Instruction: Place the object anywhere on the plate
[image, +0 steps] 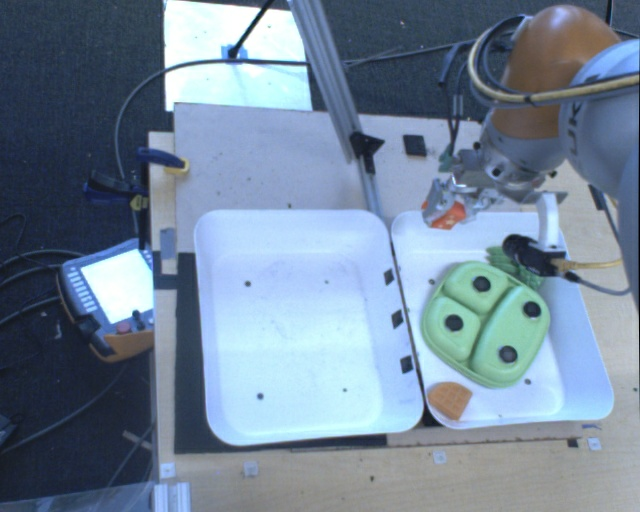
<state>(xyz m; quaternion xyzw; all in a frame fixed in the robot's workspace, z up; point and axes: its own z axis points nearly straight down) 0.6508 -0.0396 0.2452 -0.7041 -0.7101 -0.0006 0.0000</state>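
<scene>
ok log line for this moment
tool above right bin's far edge | orange object at tool | green plate in right bin

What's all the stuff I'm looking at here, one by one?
bins: two, white, side by side on the bench
plate: one, green, three compartments, in the right bin
orange piece: one, near corner of the right bin, beside the plate
dark green item: one, right bin's far side, behind the plate
handheld screen: one, grey and orange, left of the bench
clamps: blue and yellow, bench's left edge
arm: one, grey with orange band, from the right
claw: one, above the right bin's far edge, a red-orange thing at its tip
</scene>
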